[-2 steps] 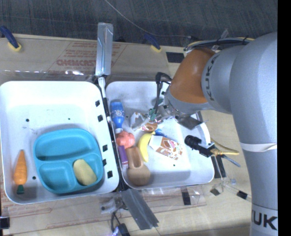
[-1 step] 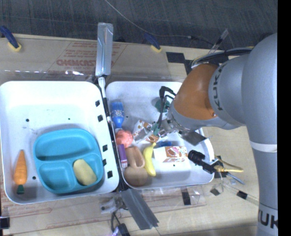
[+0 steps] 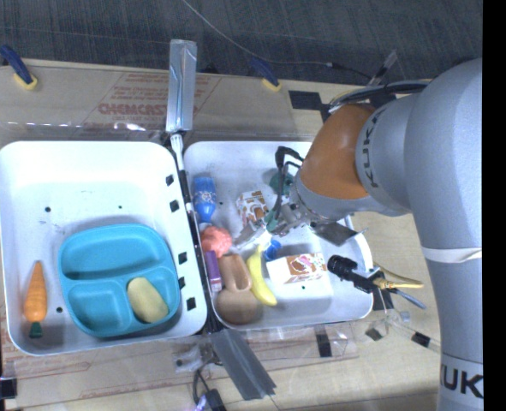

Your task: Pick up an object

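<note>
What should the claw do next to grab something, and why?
Probably lower a little onto the small snack packet. The claw sits low in the right bin, right beside that packet, with the banana and white box lying farther toward the front. I can't tell from this view whether anything is between its tips, so a short, slow drop seems safest.

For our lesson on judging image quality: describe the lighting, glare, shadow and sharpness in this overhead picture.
Camera view: even, soft light; mild glare on the left bin's white floor; the arm shadows the right bin's contents beneath it; overall slightly soft, so the small print on the milk carton is unreadable; the dark floor beyond the bench is dim.
</note>
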{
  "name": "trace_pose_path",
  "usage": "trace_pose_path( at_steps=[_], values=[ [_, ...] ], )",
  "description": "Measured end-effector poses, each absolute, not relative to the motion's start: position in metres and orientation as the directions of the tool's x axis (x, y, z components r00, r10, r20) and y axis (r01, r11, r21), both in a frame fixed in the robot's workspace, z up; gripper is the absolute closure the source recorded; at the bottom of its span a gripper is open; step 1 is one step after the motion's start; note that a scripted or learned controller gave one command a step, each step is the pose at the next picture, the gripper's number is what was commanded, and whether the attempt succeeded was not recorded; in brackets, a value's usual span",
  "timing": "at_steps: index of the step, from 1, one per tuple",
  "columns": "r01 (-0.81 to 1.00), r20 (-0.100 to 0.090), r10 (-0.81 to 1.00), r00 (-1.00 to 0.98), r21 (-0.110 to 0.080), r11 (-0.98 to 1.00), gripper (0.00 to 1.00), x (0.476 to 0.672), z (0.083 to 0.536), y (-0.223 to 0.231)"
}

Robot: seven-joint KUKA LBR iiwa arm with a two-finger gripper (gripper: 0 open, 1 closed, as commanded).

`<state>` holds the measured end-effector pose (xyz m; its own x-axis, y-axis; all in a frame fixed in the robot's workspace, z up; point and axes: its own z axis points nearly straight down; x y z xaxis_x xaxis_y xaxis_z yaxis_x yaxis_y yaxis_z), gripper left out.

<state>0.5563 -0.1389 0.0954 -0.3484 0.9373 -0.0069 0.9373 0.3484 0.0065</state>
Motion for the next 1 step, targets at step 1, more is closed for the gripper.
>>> trace_pose_path(
  at_steps=[1],
  values=[
    [0.936, -0.004, 0.936, -0.353, 0.003, 0.353, 1.0, 0.5556, 0.1034, -0.1384]
  ],
)
